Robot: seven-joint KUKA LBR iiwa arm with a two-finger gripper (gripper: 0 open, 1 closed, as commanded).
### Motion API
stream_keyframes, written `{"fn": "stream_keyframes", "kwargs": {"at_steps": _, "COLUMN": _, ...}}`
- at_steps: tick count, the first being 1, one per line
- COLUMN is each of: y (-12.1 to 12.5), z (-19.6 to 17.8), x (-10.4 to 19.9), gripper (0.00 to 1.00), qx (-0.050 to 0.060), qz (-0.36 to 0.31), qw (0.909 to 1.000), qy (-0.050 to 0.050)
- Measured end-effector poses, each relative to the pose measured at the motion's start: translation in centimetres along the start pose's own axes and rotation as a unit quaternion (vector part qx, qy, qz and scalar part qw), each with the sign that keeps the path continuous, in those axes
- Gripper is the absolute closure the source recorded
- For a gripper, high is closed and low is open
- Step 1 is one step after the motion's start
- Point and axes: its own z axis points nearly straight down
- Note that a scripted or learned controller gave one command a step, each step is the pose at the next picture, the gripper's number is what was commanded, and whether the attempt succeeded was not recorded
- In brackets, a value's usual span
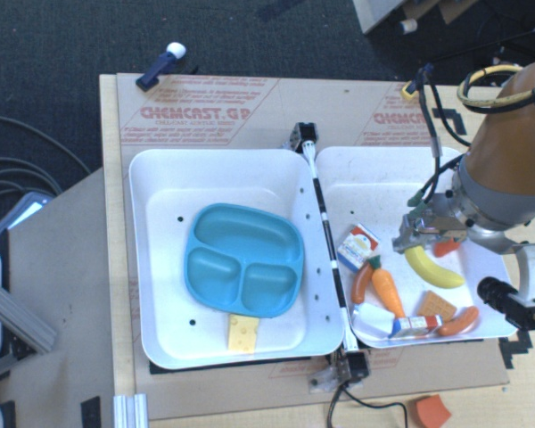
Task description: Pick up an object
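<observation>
Two glossy white bins [152, 203], gripper [416, 235] state unclear, above curved banana [435, 270]

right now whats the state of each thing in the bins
blue divided plate: flat, upright, left bin
cheese slice: flat, tucked under the plate's near edge
banana: lying below the gripper
carrot: lying flat
small carton: tipped over
</observation>
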Motion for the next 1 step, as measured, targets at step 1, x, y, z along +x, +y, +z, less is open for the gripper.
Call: {"fn": "stream_keyframes", "kwargs": {"at_steps": 1, "y": 0.94, "z": -0.74, "x": 0.64, "gripper": 1.0, "qx": 0.0, "qz": 0.0, "qw": 1.0, "qy": 0.0}}
